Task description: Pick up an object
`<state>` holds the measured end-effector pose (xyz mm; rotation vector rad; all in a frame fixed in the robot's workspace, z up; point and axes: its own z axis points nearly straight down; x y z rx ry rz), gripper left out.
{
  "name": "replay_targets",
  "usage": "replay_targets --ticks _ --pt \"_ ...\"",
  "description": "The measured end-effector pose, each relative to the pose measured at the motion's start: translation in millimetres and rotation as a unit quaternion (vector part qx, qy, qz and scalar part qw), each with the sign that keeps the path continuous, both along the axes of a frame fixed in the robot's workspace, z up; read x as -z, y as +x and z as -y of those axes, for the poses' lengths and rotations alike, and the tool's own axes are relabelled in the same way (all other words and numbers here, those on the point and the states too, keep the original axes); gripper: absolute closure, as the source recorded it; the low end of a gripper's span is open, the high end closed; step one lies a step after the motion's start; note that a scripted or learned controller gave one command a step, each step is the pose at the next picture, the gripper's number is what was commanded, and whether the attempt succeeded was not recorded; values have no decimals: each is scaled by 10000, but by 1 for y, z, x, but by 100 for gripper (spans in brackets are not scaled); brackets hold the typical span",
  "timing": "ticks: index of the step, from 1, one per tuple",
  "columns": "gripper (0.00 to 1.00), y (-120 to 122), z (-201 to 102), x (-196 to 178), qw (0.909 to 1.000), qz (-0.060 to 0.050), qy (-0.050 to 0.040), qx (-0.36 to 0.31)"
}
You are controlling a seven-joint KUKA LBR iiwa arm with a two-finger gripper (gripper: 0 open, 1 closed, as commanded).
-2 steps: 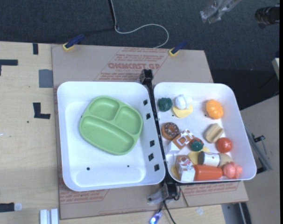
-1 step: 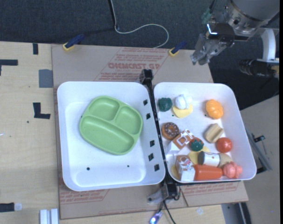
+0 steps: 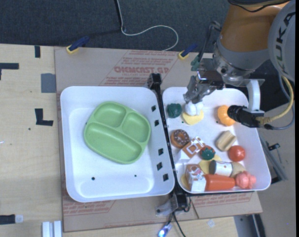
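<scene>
**Hand low over a white and yellow toy in the right bin**

A white and yellow toy (image 3: 192,113) lay at the back of the right bin (image 3: 255,147), directly beneath the hand (image 3: 195,97). The hand's dark fingers pointed down at the toy's white top; how far apart they stood could not be told. Just left of the hand sat a dark green piece (image 3: 174,110), and to its right an orange toy (image 3: 222,114). Further left, the other bin (image 3: 75,147) carried a green divided plate (image 3: 118,131).
</scene>
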<state>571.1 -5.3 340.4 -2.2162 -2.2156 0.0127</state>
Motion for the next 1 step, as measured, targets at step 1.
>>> replay_targets --ticks 1 --pt "100 -38 -6 81 10000 -6 0 0"
